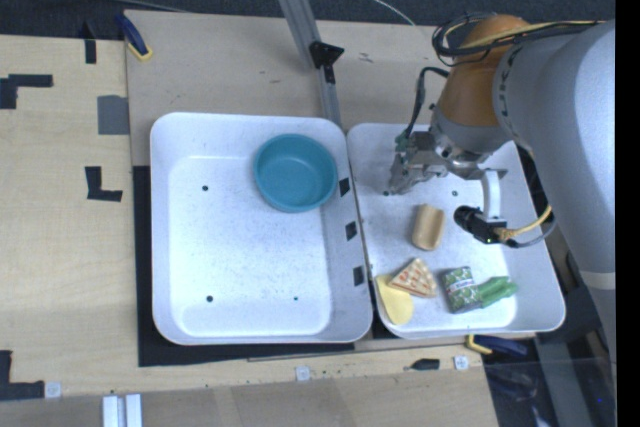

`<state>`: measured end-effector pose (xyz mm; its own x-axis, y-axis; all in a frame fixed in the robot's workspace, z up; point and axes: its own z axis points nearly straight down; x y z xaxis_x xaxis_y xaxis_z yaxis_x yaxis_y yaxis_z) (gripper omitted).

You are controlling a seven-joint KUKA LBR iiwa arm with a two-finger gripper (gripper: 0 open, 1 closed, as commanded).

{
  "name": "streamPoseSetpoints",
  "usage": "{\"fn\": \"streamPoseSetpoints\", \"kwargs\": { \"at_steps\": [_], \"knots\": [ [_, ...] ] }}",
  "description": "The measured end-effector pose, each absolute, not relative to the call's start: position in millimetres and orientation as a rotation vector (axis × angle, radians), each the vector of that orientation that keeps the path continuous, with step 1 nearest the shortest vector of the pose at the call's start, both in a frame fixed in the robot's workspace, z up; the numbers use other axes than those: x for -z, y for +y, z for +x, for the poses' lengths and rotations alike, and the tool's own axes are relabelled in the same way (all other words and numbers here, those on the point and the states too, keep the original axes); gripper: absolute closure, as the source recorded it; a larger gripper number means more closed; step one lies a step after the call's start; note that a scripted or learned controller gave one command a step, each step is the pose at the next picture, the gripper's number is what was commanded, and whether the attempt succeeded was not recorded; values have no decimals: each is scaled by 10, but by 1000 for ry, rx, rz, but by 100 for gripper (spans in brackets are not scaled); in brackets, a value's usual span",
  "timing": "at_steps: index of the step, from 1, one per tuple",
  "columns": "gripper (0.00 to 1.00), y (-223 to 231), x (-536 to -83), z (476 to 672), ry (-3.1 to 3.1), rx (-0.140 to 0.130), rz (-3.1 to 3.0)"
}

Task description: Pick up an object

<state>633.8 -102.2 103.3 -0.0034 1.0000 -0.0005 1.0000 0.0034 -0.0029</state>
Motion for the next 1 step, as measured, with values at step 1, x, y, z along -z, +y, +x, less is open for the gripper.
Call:
{"fn": "streamPoseSetpoints", "kwargs": {
  "at_steps": [1],
  "knots": [
    [100,-986,-1468,6389,-2225,3,-2221]
  ]
}}
